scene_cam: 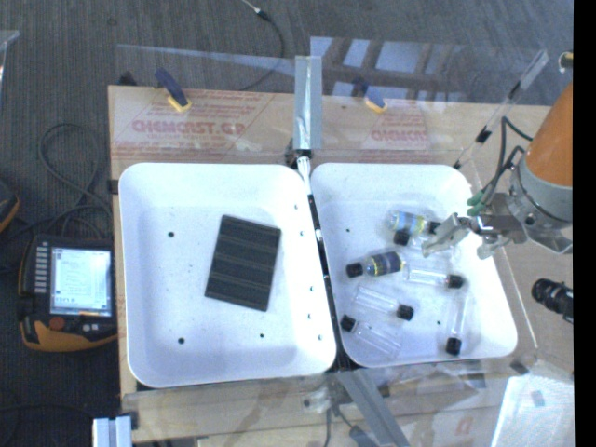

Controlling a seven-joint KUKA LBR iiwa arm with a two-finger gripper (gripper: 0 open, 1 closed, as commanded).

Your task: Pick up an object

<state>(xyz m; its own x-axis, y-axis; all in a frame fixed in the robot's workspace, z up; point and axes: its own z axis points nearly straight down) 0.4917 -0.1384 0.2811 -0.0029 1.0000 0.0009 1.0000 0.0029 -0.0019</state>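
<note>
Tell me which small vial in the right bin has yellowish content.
The black-capped vial near the right bin's middle, beside the divider; the other vials look clear.

We see two bins of smooth white plastic with a faint sheen: the left bin (pixel 149 277) is speckled with small dark marks, and on its floor lies a matt black ribbed pad (pixel 243 262), rubber or plastic by its look. In the right bin (pixel 484 338) lie clear, glossy vials (pixel 380 265) with black caps, glass or plastic, we cannot tell which. Beyond the bins the bench (pixel 223 128) looks like pale wood under a clear protective sheet with red print. Right of the vials, the hand (pixel 463 233) looks like dull grey metal.
</note>
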